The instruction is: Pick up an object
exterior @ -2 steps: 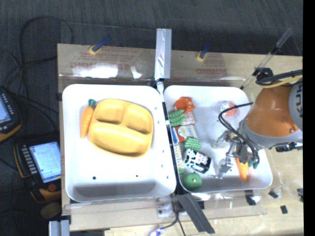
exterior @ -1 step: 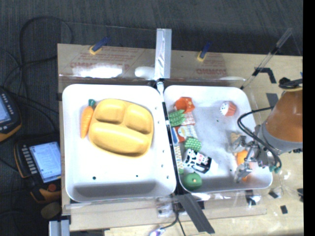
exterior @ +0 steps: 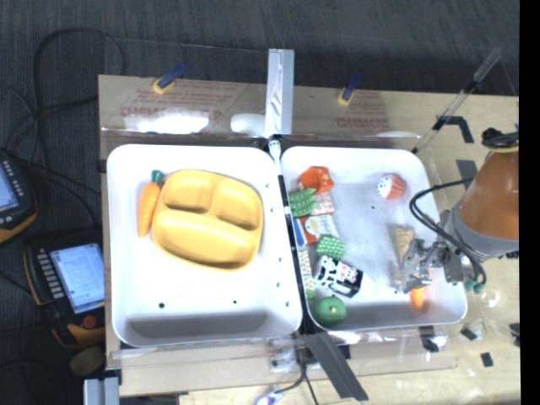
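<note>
My gripper (exterior: pixel 415 275) hangs low over the right bin (exterior: pixel 371 163), near its front right corner. A small orange piece (exterior: pixel 417 299) lies just below the gripper tip; whether they touch is unclear. A beige cone-shaped object (exterior: pixel 403 238) sits just behind the gripper. Along the bin's left side lie a red-orange toy (exterior: pixel 315 178), a green leafy piece (exterior: pixel 302 201), a printed packet (exterior: pixel 320 225), a green dotted item (exterior: pixel 331 246), a black-and-white patterned object (exterior: pixel 339 276) and a green apple (exterior: pixel 331 310). A small red-and-white object (exterior: pixel 387 186) rests at the back.
The left bin (exterior: pixel 126 251) holds a large yellow divided tray (exterior: pixel 207 218) and a toy carrot (exterior: pixel 148 205) beside it. The arm's orange band (exterior: pixel 498 197) stands over the right bin's right wall. Cables loop near the wrist. A metal divider (exterior: pixel 279 91) stands behind the bins.
</note>
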